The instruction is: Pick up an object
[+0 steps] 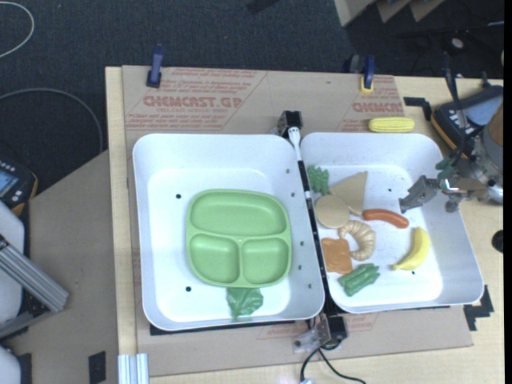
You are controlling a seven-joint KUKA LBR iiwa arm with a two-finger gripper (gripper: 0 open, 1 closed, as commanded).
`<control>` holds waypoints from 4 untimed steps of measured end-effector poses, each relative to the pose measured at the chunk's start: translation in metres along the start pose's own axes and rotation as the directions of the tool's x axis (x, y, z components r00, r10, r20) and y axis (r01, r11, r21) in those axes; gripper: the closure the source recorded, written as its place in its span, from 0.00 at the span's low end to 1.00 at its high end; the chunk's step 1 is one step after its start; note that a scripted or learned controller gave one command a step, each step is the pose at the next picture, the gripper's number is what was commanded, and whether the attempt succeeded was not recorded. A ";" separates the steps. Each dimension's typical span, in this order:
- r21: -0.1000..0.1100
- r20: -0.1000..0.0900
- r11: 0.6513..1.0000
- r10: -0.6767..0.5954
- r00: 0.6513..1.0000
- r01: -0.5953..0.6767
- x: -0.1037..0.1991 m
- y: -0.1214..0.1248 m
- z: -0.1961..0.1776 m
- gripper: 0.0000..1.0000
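My gripper [434,196] hangs over the right side of the right bin [456,278], its fingers spread open with nothing between them. To its left and slightly lower lies a red sausage [386,217]. A yellow banana [414,250] lies below it. Further left in the same bin are a tan wedge [352,186], a round tan disc [332,210], a curled pastry [360,238], an orange square slice [337,256], green beans [358,279] and a green leafy piece [318,181].
The left bin [160,174] holds a green divided plate [238,237] and a lettuce leaf [244,301] at its front. A yellow corn cob [391,124] rests on the bench behind the right bin. Blue clamps [154,69] grip the bench's back edge.
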State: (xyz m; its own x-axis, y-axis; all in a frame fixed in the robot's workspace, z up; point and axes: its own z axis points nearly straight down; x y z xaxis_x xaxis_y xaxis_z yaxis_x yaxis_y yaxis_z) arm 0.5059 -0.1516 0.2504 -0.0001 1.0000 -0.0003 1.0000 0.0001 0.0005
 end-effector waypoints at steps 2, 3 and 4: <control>-0.003 0.002 1.000 0.002 1.000 -0.002 -0.021 -0.026 0.114 1.00; -0.006 -0.003 1.000 -0.010 1.000 0.010 0.070 -0.024 0.063 1.00; 0.004 0.001 1.000 0.005 1.000 -0.005 0.033 -0.028 0.170 1.00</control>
State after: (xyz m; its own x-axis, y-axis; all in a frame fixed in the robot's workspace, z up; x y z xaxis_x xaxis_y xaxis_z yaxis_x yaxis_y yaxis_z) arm 0.4780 -0.1187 0.0808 0.0051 1.0000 -0.0009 1.0000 -0.0051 -0.0032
